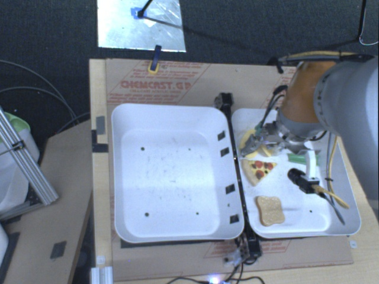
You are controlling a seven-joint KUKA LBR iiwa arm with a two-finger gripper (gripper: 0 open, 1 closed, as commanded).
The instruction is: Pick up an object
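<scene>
You are looking down on a dark carpeted floor [47, 34] that wraps the scene from nine o'clock round to two. At twelve o'clock a shiny metal sheet [141, 16] lies flat on it, catching glare. The counter [100, 176] is pale wood, topped by a printed cardboard sheet [177, 81]. At eight o'clock an aluminium frame rail [26, 158] slants across a lower tan surface [65, 218].

Both white bins, the left bin [172, 170] and the right bin [340, 218], appear to be made of smooth, faintly glossy plastic, the left one flecked with dark specks. They are borne on a matt cardboard sheet [160, 81] printed in red, beyond which a shiny metal plate [141, 16] is seen on rough dark carpet [47, 28]. The arm [346, 93] is finished in satin grey with a smooth orange band.
</scene>
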